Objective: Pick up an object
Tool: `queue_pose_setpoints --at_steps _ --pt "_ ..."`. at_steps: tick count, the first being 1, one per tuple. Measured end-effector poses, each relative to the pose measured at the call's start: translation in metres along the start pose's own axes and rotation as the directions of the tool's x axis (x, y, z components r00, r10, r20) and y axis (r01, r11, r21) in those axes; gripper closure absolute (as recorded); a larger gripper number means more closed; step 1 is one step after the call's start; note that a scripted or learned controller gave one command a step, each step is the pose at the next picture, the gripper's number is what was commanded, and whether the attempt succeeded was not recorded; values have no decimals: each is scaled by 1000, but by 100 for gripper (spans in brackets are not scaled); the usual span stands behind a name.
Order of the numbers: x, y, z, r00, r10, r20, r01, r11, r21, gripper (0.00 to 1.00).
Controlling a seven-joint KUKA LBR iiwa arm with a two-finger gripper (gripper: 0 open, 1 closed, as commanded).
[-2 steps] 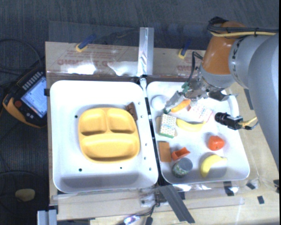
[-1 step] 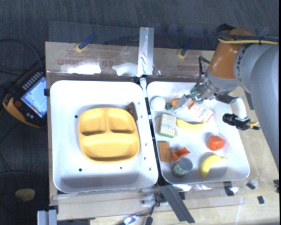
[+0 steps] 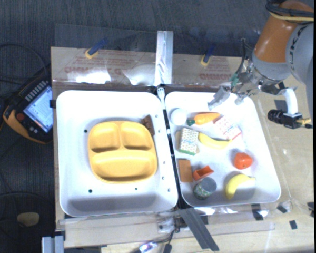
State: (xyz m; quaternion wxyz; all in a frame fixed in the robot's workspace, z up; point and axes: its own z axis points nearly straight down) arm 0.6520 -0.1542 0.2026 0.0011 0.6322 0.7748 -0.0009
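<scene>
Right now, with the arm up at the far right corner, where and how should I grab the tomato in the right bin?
Grip the tomato across its round middle, coming straight down from above. It sits apart from the bananas and the bin wall, so there looks to be finger room on either side. Being round, it may roll, so centre the gripper over it first.

- Yellow divided tray (image 3: 122, 150) in the left white bin (image 3: 73, 194).
- Orange carrot (image 3: 206, 118) with a green tip, far side of the right white bin (image 3: 268, 186).
- Two yellow bananas (image 3: 215, 140), (image 3: 236, 183).
- Red tomato (image 3: 243, 160).
- Green-and-white checked block (image 3: 189, 140).
- White box (image 3: 226, 127) dotted red.
- Grey arm (image 3: 292, 38) with an orange band.
</scene>
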Motion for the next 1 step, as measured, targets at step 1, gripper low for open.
queue_pose_setpoints --at_steps 1 --pt "10 -32 43 999 35 0 -35 999 3 0"
